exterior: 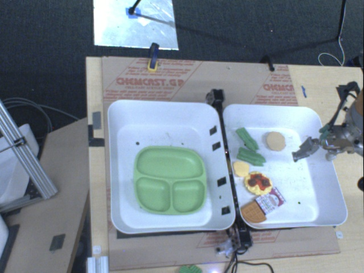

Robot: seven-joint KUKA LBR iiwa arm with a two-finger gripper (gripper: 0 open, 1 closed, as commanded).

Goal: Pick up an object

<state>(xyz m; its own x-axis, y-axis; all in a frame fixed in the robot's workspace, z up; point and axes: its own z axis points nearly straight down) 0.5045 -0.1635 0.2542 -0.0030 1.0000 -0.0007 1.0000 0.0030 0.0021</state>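
The right bin holds several toy food pieces. Two green pieces lie at its left, with a round tan cookie beside them. Below these are a yellow piece, a small pizza, a red and white packet and a brown waffle piece. My gripper hangs over the right part of this bin, open, with nothing between its fingers. It is to the right of the cookie and apart from every piece.
The left bin holds a green divided plate. A black divider runs between the two bins. Cables hang near the wrist at the right edge. A metal frame stands at the far left.
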